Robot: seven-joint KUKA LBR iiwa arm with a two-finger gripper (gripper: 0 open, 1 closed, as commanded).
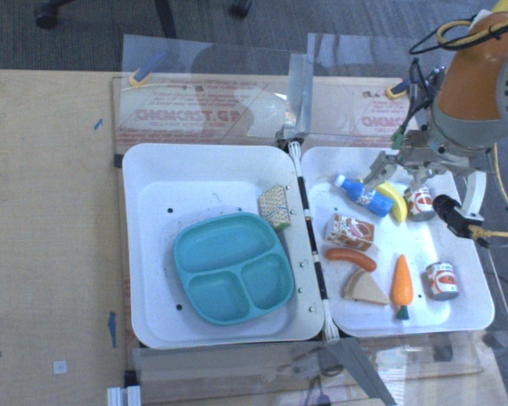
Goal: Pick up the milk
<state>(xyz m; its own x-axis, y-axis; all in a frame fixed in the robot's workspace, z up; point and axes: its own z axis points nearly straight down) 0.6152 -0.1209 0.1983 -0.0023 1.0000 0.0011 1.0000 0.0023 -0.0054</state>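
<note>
Milk carton in right bin, gripper offset up-right.

The milk point(350, 231) lies flat in the right bin point(474, 315), just above the sausage point(350, 259), long axis roughly left-right. The gripper point(404, 174), fingers spread and holding nothing, hovers above the banana point(394, 201); the milk lies down-left of the jaws.

Wooden bench point(42, 227), light tan, ran across the frame; grey carpet floor point(339, 7) lay beyond its far edge. Two shallow white bins sat directly on the bench, side by side and touching along their inner rims: left bin point(144, 252), right bin point(470, 311). A clear plastic sheet point(195, 112) with faded red lettering lay flat on the bench just behind both bins. Small blue marks point(112, 328) showed on the bare wood left of the bins.
</note>
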